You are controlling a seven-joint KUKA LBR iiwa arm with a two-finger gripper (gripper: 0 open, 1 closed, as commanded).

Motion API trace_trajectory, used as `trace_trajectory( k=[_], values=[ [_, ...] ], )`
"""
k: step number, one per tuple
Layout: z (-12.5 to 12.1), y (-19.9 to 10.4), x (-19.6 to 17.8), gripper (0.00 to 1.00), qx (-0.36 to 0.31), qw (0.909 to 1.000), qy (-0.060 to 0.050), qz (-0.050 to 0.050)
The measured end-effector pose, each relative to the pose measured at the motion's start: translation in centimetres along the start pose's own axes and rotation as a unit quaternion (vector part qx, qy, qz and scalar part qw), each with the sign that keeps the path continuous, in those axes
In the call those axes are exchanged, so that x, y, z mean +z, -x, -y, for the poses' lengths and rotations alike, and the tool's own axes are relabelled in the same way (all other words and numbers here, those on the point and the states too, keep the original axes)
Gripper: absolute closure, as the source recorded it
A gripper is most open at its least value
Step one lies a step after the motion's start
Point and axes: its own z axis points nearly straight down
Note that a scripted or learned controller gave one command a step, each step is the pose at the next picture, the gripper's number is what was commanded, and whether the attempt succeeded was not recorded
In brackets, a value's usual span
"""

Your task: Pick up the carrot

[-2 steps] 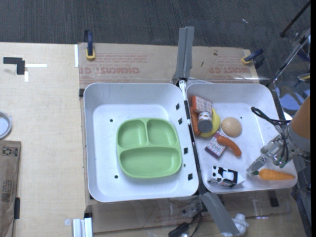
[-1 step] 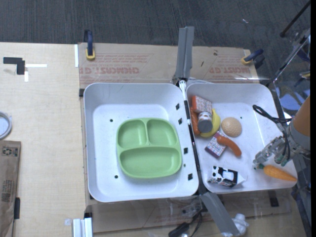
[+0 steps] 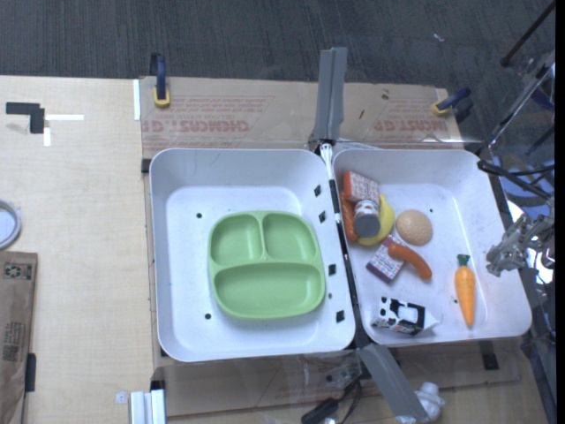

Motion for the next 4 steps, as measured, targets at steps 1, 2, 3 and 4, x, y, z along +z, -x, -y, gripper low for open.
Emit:
trace_trajectory(
  k=[1,2,3,4],
  values=[
    [-4.2,0.7,0.7,1.00,-0.063,0.9980,0.000,0.000],
    [-4.2,0.7,0.7,0.00,-0.063,0.9980,0.000,0.000],
    [-3.5,6.0,11.9,0.00,-0.103,0.9946,0.000,0.001],
    [-2.1,3.5,3.7,0.00,-0.098,0.9952,0.000,0.001]
  ],
)
